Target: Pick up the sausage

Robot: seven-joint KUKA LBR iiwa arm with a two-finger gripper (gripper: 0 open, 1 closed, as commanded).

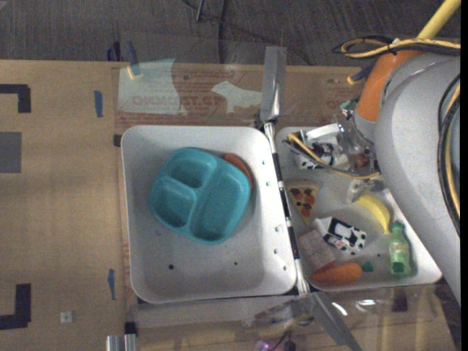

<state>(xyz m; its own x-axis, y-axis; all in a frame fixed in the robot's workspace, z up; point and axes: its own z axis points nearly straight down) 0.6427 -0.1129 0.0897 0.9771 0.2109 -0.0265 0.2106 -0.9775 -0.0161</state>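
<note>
The sausage (238,164) is a reddish-orange piece in the left bin (212,276). It lies against the far right rim of a teal divided plate (199,194), which hides part of it. My gripper (356,168) hangs over the far end of the right bin (423,265), well to the right of the sausage, with the grey arm and its orange band behind it.
The right bin holds a pizza slice (302,198), a yellow banana (376,212), a black-and-white patterned toy (344,235), a tan block (316,247), an orange carrot (338,273) and a green bottle (398,251). A divider wall (281,196) separates the bins.
</note>
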